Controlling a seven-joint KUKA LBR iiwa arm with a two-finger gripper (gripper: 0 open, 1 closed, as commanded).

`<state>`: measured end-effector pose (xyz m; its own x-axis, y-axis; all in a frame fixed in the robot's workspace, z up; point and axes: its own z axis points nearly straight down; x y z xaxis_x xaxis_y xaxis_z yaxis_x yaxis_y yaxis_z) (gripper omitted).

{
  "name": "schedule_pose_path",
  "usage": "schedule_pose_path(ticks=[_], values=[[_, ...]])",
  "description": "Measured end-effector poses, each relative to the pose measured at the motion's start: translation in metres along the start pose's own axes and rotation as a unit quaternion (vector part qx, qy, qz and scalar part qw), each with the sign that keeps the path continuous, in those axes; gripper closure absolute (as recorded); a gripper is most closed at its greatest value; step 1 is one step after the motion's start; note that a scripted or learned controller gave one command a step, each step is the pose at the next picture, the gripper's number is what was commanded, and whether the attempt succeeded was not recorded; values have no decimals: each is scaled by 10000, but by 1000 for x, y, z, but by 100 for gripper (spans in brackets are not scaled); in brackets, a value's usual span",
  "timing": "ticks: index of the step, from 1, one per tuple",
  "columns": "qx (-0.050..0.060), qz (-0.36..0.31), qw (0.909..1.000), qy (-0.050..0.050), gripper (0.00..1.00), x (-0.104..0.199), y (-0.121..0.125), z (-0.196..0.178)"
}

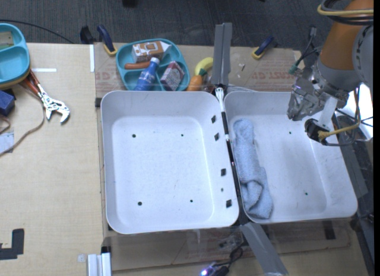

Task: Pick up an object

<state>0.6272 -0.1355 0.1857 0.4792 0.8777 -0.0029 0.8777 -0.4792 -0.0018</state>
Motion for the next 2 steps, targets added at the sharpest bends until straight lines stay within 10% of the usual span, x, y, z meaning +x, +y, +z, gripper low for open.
schedule_pose_path(ticks=[2], values=[[14, 2019, 9794, 0, 100, -16, 3, 4]])
